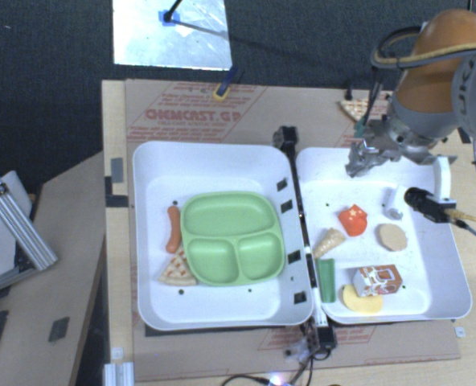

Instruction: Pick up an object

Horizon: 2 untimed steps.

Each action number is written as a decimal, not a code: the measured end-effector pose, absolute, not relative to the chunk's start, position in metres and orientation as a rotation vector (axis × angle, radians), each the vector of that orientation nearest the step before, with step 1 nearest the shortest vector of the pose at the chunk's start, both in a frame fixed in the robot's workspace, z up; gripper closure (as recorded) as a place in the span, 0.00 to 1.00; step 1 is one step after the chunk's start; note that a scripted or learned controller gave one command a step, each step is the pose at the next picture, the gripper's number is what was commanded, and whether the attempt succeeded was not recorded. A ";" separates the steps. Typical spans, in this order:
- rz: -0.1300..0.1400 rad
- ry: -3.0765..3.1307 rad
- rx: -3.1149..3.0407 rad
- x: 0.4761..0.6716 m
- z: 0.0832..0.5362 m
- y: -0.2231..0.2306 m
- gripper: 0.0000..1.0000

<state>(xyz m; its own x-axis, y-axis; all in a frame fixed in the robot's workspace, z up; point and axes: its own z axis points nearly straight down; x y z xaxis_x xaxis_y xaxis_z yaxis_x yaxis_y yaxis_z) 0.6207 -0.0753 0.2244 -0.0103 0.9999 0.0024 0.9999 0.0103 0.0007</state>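
My gripper (362, 165) hangs over the far edge of the right bin (455, 284), and nothing shows beneath it. In that bin lie a red toy fruit (353, 220), a round tan cookie (391, 237), a pale cone-shaped wedge (329, 242), a green stick (326, 280), a small printed carton (378, 280), a yellow piece (360, 300) and a small grey part (393, 212). The red fruit is about a hand's width nearer the camera than the gripper.
The left bin (149, 215) holds a green divided plate (231, 238), a sausage (174, 227) and a waffle wedge (177, 270). A black and white fixture (431, 201) juts over the right bin's right side. The divider (294, 215) runs between the bins.
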 end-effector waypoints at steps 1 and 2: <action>-0.003 -2.231 -2.208 0.593 0.232 -0.021 1.00; 0.000 -2.229 -2.209 0.572 0.215 0.022 1.00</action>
